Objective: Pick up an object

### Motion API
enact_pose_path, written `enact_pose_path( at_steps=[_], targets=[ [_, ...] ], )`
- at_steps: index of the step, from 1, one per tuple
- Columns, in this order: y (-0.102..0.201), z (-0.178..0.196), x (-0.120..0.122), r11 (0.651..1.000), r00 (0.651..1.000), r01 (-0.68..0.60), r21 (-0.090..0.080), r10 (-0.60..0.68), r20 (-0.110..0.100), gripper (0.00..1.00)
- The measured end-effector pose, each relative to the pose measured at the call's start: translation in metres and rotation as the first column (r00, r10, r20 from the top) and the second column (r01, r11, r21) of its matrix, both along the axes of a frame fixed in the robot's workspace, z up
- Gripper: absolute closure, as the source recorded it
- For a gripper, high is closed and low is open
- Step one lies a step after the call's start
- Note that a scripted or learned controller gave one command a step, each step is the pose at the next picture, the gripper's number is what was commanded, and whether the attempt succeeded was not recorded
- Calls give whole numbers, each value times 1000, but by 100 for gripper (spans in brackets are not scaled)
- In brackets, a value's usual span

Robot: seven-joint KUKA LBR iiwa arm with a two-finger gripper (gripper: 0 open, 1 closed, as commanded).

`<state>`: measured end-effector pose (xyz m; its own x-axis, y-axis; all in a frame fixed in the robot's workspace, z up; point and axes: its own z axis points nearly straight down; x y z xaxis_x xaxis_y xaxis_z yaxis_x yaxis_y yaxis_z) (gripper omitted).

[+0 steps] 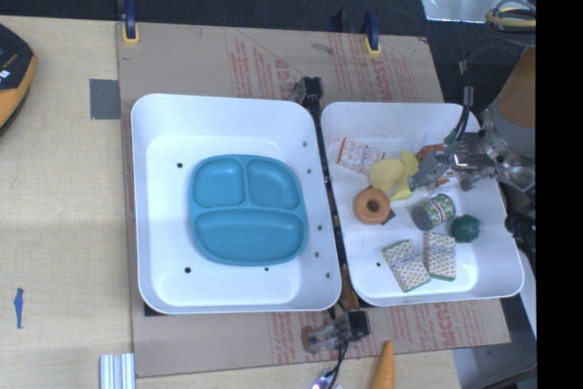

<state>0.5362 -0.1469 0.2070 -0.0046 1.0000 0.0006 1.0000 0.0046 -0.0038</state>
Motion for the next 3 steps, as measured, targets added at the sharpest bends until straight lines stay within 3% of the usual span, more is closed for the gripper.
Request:
enact_pose_path(
  at_steps=[1, 2, 3],
  targets=[
    [40, -42, 86, 1000, 1000, -7, -2, 7, 6, 0],
    [48, -120, 36, 1000, 1000, 0, 1, 0, -9, 0],
    [51, -115, 37, 1000, 1000, 0, 0, 0, -3, 0]
  ],
)
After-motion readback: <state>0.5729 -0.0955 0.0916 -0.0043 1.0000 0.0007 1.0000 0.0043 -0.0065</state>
